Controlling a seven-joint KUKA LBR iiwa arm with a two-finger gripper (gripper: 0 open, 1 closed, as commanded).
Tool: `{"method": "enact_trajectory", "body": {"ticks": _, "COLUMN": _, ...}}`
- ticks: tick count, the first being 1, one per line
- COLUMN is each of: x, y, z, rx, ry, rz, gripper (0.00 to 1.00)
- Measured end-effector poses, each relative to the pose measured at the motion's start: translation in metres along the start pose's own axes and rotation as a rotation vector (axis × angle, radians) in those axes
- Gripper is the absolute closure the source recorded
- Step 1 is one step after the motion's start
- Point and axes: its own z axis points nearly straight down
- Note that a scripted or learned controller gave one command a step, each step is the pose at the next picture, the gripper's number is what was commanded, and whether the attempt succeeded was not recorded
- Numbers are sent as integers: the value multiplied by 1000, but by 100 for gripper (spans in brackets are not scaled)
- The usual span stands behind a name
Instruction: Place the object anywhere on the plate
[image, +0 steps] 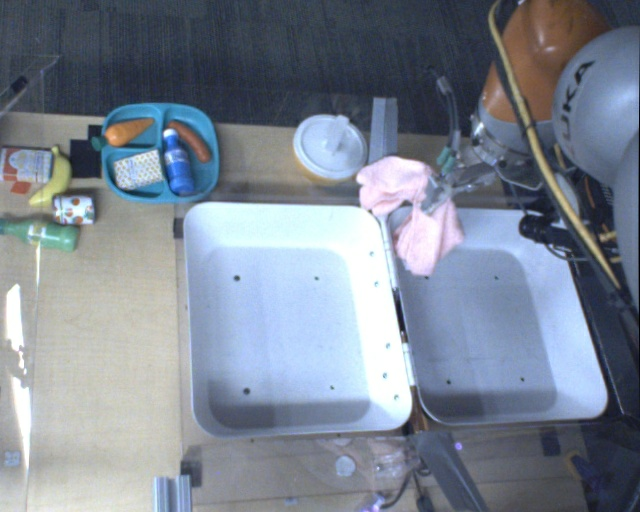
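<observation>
Pink cloth (418, 215) hangs bunched from gripper (440, 190), draped over rim between left bin (290, 320) and right bin (505, 330), far end. Fingers look clenched on cloth's upper fold. Cloth soft, light, floppy; will sag and trail, so pinch thick bunch, not edge. Blue divided plate (205, 150) sits on worktop (90, 330) far left, already carrying food items. Path over left bin open; watch white lidded container (330, 147) and bin rims for snagging.

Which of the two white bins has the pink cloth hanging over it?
The right bin: the pink cloth, at the gripper, drapes over its top-left corner. The left bin sits beside it with no cloth inside.
</observation>
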Motion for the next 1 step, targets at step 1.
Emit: {"method": "enact_trajectory", "body": {"ticks": 1, "x": 1, "y": 2, "z": 15, "rx": -1, "ry": 0, "rz": -5, "gripper": 100}}
